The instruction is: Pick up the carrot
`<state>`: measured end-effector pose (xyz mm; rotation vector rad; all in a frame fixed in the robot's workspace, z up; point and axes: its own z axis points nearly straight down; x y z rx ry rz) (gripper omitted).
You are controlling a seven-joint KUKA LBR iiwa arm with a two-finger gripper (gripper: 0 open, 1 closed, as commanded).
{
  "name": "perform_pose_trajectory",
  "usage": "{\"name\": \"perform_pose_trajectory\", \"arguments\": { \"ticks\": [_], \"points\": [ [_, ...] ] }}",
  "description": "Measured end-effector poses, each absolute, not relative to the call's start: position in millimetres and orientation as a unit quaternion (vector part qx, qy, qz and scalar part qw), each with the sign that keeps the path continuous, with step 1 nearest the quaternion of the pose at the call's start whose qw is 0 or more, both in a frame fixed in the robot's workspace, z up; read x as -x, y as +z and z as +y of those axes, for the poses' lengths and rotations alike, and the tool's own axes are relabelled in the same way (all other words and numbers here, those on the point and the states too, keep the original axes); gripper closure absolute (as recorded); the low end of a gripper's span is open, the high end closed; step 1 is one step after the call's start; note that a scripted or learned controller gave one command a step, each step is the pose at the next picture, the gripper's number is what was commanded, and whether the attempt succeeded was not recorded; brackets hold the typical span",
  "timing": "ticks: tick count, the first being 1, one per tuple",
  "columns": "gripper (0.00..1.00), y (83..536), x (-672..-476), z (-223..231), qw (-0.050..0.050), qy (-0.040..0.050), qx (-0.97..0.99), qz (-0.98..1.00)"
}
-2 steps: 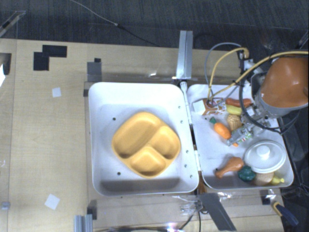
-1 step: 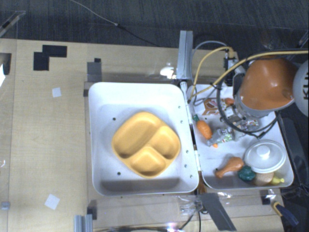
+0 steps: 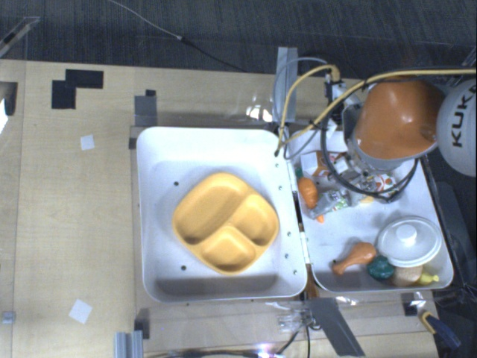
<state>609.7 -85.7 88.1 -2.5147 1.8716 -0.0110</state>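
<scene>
The carrot [image 3: 307,192], a short orange piece, lies at the left edge of the right bin [image 3: 440,222], close to the wall shared with the left bin. My gripper [image 3: 337,198] hangs below the orange wrist band [image 3: 395,119], low in the right bin, just right of the carrot. Cables and the wrist body cover most of the gripper. I cannot make out whether the carrot is touched or merely beside it.
A yellow divided plate [image 3: 226,221] sits in the left bin [image 3: 160,200]. In the right bin's front part lie a brown drumstick [image 3: 354,257], a white lidded pot [image 3: 408,241], a teal item [image 3: 382,268] and a small yellow item [image 3: 427,278].
</scene>
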Motion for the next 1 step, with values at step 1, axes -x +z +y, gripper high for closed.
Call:
{"name": "perform_pose_trajectory", "arguments": {
  "ticks": [1],
  "points": [
    [0.00,87.6,-631.8,-82.5,0.002,-0.0010,0.732,0.681]
  ]
}}
